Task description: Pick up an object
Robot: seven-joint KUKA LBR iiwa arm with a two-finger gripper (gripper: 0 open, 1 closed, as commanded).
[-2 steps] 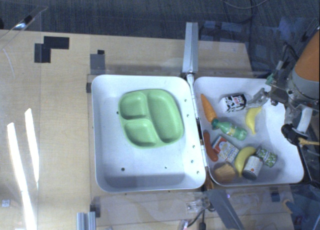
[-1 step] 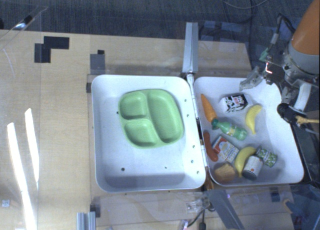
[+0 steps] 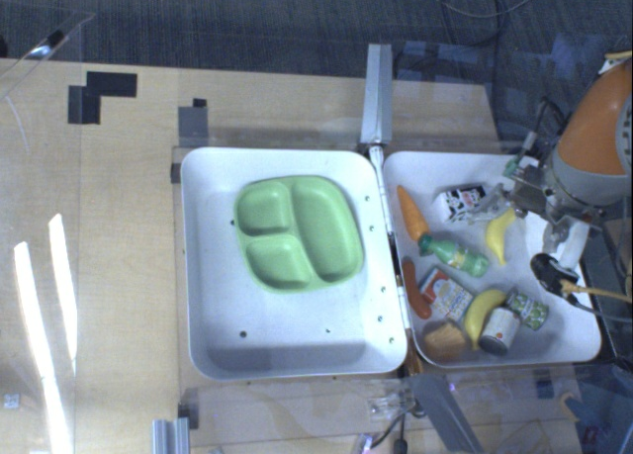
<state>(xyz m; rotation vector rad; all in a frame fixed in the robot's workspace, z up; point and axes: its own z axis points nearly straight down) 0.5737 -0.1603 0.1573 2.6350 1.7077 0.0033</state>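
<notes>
Hanging above the right side of the right bin [image 3: 435, 170], my arm [image 3: 593, 136] has my jaws low over that bin's far-right strip, just beside the small banana [image 3: 497, 234]. From this slant I cannot tell whether the jaws are wide or narrow, and nothing shows between them.

Everything worth picking is crowded into this bin: a carrot [image 3: 411, 210] along the left wall, a green bottle [image 3: 455, 254] lying on its side, a cow-patterned carton [image 3: 462, 202], a larger banana [image 3: 482, 312] leaning against a can [image 3: 497, 330], and a bread roll [image 3: 445, 340] in the near corner. I judge that is why I am stationed here and not over the left bin [image 3: 198, 244], where a green divided plate [image 3: 297, 232] lies flat, offering my jaws little to close on. The small banana stands a little apart from its neighbours, so it looks the likeliest target.
</notes>
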